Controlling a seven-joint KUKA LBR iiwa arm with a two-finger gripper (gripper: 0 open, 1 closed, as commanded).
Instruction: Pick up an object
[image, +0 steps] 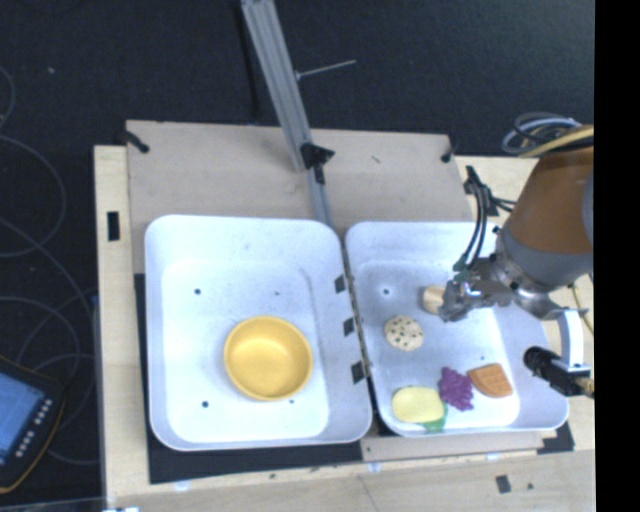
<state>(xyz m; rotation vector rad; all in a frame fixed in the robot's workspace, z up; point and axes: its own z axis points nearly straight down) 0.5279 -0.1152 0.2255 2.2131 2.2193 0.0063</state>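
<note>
The grey arm with the orange band (553, 215) reaches in from the right side and stands over the right shallow white plastic bin (380, 250). Its dark metal two-finger gripper (456, 303) is low in the upper part of this bin, just beside a small tan beige piece (432, 298) which lies at its left; from this view I cannot tell if the gripper touches the piece or if it is holding anything. Below them in the same bin lies a round pale cookie with dark spots (404, 333). Near the front wall of the bin there are three more things in a row: a pale yellow rounded object with a bit of green under it (417, 405), a small purple bunch that looks like grapes (457, 389) just beside it, and an orange-brown piece like a slice of bread (490, 380) at the right. In the left shallow white plastic bin (180, 250) sits a round yellow bowl (267, 358), upright, well apart from the arm.
</note>
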